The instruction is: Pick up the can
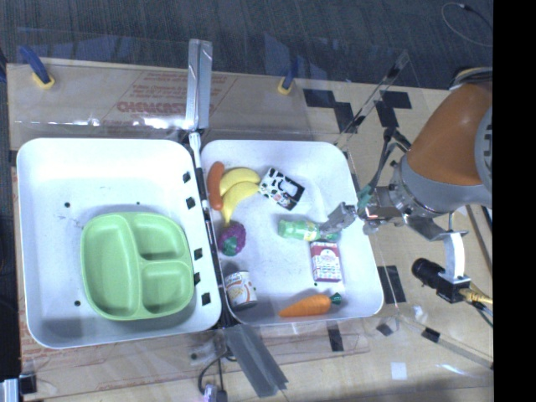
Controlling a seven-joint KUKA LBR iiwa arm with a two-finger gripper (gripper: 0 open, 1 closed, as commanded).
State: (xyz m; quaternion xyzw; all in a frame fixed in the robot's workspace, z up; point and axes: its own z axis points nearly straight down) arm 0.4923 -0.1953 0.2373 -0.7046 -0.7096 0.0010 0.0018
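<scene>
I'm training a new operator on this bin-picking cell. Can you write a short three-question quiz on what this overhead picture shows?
1. True or false: the small cylindrical can with the pale label lies in the left white bin.
2. Multiple choice: what lies nearest the can? A) the orange carrot B) the purple round vegetable C) the light green three-compartment plastic tray
3. Fill in: the two-finger gripper sits over the green packet, near the ___ wall of the right white bin.

Key: 1 false, it lies in the right bin, by the divider. 2 B. 3 right.
</scene>
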